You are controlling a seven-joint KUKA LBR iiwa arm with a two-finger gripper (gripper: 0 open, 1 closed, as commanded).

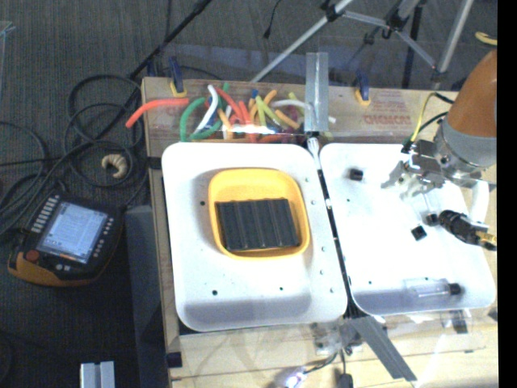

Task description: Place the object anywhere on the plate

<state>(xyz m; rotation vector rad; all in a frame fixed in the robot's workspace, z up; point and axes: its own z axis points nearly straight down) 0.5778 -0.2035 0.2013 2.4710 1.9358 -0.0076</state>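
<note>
At the frame's right, the end effector hovered over the right bin; its grip I couldn't tell. The yellow plate sat centre-left in the left bin.

1 fixed camera looks down (at a slant) on both white bins from above.

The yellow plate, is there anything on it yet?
Yes: a dark ribbed rectangular slab lies flat in the yellow plate, in the left bin.

Black slab covering plate centre
</note>
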